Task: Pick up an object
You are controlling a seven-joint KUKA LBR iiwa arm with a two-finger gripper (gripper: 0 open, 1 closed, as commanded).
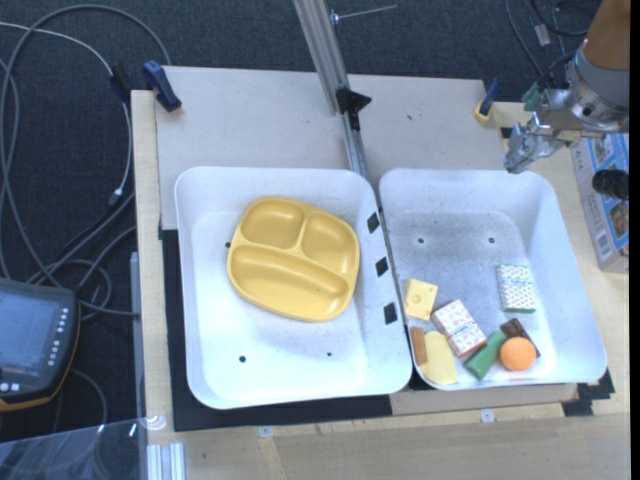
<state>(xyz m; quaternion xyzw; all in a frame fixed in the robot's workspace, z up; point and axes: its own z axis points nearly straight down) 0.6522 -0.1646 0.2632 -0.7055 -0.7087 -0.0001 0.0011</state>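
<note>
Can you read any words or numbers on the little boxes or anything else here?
No text here is readable.
Red-and-white box: print too blurred.
Green-dotted box: pattern, no clear words.
Blue box beside the right bin: print too small.
Handheld screen: too dim.

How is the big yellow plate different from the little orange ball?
The yellow plate is far bigger than the orange ball. The plate is flat with three sections; the ball is round. The plate lies alone in the left bin, while the ball sits crowded among small toys in the near corner of the right bin. Both rest in white bins, away from the pincer.
</note>
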